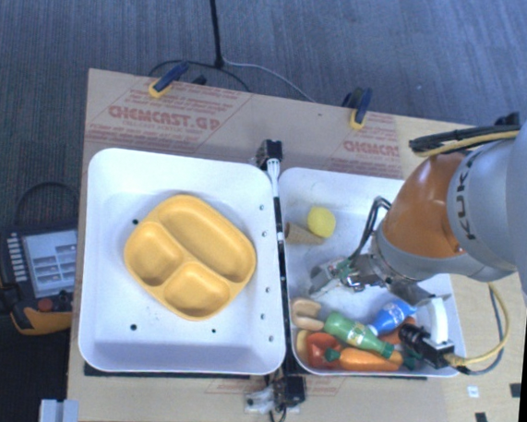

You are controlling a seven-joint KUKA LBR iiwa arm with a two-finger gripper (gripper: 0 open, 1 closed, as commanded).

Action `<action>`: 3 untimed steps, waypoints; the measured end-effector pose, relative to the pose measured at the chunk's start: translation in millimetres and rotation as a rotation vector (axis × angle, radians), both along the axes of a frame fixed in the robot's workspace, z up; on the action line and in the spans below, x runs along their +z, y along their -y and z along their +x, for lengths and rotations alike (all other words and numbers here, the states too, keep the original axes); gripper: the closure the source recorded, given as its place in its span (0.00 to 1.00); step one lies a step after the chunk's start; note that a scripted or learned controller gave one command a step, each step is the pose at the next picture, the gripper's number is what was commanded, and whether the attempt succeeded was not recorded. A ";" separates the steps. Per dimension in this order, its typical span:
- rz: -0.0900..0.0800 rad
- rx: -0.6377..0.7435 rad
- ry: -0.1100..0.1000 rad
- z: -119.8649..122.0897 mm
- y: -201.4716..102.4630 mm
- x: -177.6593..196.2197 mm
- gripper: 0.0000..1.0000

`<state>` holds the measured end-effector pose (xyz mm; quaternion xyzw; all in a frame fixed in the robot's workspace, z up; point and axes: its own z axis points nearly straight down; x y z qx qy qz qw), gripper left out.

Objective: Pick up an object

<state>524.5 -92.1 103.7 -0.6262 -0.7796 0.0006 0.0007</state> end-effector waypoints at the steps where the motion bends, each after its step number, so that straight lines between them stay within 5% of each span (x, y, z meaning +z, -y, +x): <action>1: -0.003 -0.433 0.020 71.0 9.7 -9.6 0.00; 2: -0.007 -0.434 0.024 71.5 11.8 0.4 1.00; 3: -0.008 -0.434 0.023 71.3 11.9 0.3 0.00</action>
